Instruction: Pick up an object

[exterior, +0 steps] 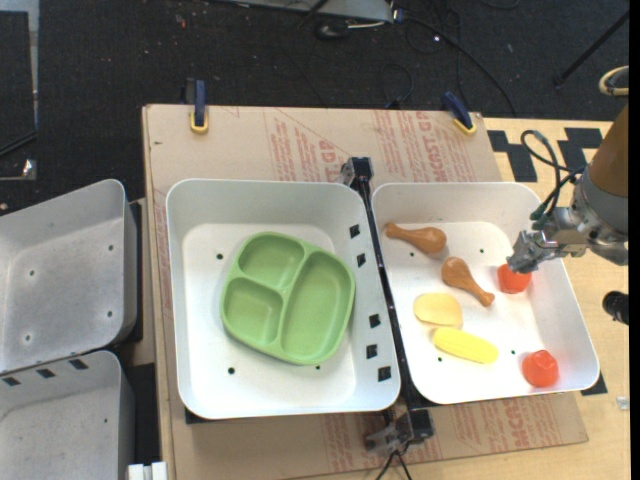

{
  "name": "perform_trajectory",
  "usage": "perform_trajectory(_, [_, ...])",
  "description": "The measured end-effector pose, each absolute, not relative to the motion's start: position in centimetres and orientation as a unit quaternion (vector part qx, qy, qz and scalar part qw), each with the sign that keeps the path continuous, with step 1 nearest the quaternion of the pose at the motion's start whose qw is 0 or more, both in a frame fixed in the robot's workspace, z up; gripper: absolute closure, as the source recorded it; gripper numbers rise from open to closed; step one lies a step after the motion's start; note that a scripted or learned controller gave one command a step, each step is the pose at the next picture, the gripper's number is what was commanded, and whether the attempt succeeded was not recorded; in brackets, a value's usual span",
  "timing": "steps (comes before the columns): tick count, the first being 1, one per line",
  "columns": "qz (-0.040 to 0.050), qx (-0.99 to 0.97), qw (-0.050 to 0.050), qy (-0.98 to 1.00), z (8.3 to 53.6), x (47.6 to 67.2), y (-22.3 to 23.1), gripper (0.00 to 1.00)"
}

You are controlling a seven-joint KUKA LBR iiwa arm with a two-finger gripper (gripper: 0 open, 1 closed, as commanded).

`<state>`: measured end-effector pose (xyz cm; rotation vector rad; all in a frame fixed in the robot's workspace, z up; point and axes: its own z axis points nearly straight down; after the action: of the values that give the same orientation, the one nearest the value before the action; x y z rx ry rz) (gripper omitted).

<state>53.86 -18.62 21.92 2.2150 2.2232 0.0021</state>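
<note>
Black clamp (400, 430) at bench front edge, between two white bins. Cardboard sheet (290, 138) covers bench; dark speckled floor behind, cables and metal bar. Spare white trays (60, 258) at left, cut off. Left bin (190, 268) holds green divided plate (288, 297). Right bin (570, 298): two drumsticks (418, 236) (466, 278), yellow pieces, red ball (540, 368). Gripper (524, 261) over red-orange object (514, 280), touching its top; grip state cannot tell. Arm cut off at right.

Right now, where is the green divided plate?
The green divided plate lies flat in the left bin, roughly centred, well away from the hand over the right bin.
</note>
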Motion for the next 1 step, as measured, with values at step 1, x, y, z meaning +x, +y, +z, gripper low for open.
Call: perform_trajectory(1, [-0.0002, 0.706, 0.0, 0.708, 23.5, 53.98, -18.64, 1.0])
